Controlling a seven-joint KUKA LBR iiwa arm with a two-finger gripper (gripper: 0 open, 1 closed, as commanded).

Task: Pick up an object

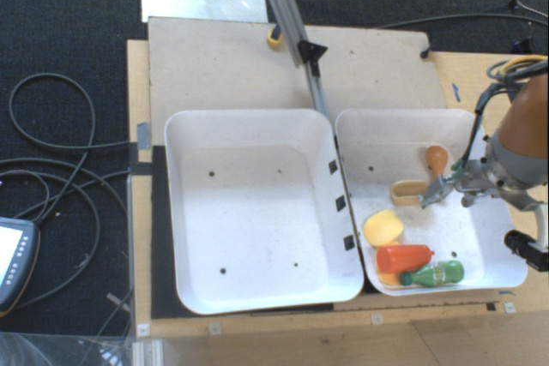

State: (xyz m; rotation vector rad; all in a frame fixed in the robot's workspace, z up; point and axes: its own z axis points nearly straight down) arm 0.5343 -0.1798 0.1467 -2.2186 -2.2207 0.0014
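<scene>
The right bin (493,257) holds several objects. A small orange-brown piece (437,157) lies toward the back. A tan block (407,191) sits in the middle, with a yellow lump (383,228) in front of it. A red-orange object (405,256) and a green bottle (434,273) lie along the front wall. My gripper (436,189) reaches in from the right, low over the bin, its tip at the right end of the tan block and just below the orange-brown piece. I cannot make out whether it touches the block.
The left bin (184,210) stands beside the right one, sharing a raised divider (341,201). A slanted metal pole (287,4) crosses above the back of the bench. Cables and a pendant (13,257) lie on the floor at left.
</scene>
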